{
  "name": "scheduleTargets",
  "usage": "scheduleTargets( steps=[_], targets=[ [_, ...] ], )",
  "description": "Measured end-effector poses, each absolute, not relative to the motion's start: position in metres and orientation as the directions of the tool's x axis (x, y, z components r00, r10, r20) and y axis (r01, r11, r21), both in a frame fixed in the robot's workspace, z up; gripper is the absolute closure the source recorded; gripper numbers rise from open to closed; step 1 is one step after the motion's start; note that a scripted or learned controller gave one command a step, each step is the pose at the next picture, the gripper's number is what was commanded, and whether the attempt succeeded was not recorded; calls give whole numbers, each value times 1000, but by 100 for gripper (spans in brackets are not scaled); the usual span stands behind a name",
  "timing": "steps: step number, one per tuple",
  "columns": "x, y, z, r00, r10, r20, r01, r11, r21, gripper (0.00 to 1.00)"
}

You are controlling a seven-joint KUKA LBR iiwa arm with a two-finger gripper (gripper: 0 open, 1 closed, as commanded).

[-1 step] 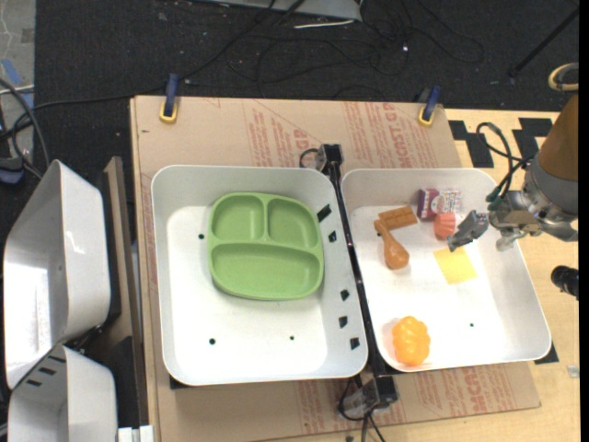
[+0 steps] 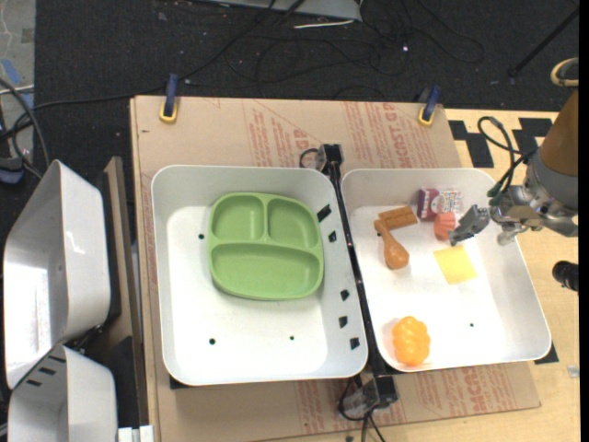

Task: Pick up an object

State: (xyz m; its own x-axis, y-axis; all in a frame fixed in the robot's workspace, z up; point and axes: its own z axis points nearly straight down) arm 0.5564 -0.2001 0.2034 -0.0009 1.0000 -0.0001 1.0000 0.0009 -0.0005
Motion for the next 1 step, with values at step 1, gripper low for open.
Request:
scheduleTargets(
  steps=[1],
  targets=[
    [555,-196,160,0,1000,1,1000,0,-4,0]
  ],
)
